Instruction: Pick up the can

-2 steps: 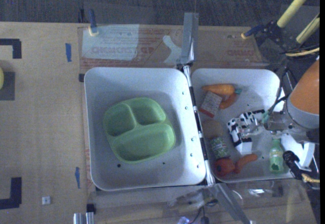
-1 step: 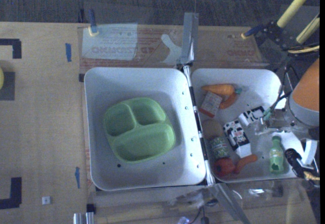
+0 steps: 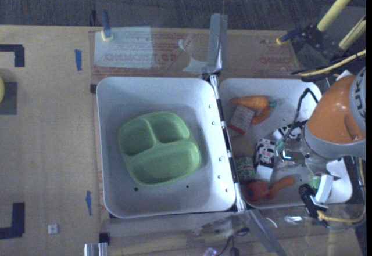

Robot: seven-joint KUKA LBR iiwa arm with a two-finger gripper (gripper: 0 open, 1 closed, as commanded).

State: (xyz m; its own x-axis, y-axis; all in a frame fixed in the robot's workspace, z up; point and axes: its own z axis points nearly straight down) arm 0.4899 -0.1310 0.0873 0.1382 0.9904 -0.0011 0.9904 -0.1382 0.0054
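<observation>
Two shallow white bins sit side by side on the wooden surface (image 3: 46, 150). The left bin (image 3: 113, 191) holds a green divided plate (image 3: 160, 147) with three compartments, lying flat toward the middle of that bin.

The right bin (image 3: 247, 87) is cluttered. Near its far edge lies an orange carrot (image 3: 251, 101), with a small reddish-brown carton (image 3: 241, 118) touching it on the near side. Against the left wall of this bin, toward the near edge, stands what looks like the can (image 3: 244, 166), a small dark green cylinder; the view is soft there, so its label cannot be read. Just beside the can, toward the near edge, rests a red-orange toy vegetable (image 3: 264, 188) with a long tip pointing right. A black-and-white patterned box (image 3: 265, 152) lies right of the can, close to it.

The arm (image 3: 337, 118) reaches over the right side of the right bin, its orange band uppermost. The jaws (image 3: 289, 153) are low among the clutter near the patterned box, apart from the can; whether they are wide or narrow cannot be told from this angle
</observation>
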